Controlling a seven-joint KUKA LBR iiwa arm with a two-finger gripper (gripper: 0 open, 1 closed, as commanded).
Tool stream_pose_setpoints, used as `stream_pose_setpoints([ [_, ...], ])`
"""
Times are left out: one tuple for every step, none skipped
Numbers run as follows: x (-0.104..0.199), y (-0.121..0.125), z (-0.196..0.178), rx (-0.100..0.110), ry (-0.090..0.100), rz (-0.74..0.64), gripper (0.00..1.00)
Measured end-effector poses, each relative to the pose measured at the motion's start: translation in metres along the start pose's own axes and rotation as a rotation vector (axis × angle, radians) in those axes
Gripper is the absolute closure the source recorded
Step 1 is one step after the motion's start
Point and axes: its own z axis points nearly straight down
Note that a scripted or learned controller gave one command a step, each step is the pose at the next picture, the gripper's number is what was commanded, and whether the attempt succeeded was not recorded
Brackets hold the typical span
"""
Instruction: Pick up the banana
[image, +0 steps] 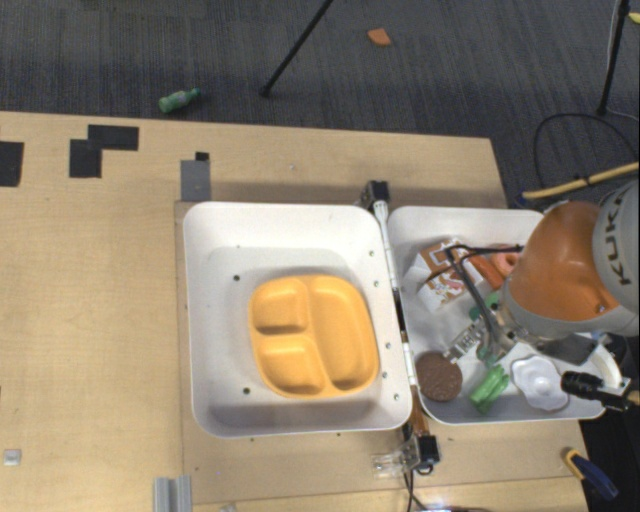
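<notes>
My gripper (480, 340) is low inside the right bin (415, 240), among the clutter near its front half. The grey arm with its orange band (560, 265) reaches in from the right and covers much of that bin's right side. Just under the gripper lie a round brown disc (438, 376) and a small green item (488, 387). A white moulded piece (535, 383) sits to their right. I cannot pick out a banana among the things in view.
A yellow divided plate (312, 333) lies in the middle of the left bin (215, 260). A printed packet (440, 275) and an orange item (490, 265) lie at the back of the right bin. Cables run along the divider and front edge.
</notes>
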Motion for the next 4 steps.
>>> stream_pose_setpoints([
  [0.004, 0.0, 0.01, 0.0, 0.001, -0.4, 1.0],
  [0.006, 0.002, 0.01, 0.002, -0.004, -0.498, 1.0],
  [0.005, 0.004, -0.001, -0.002, -0.008, -0.495, 1.0],
  [0.004, 0.006, -0.012, -0.005, -0.012, -0.493, 1.0],
])
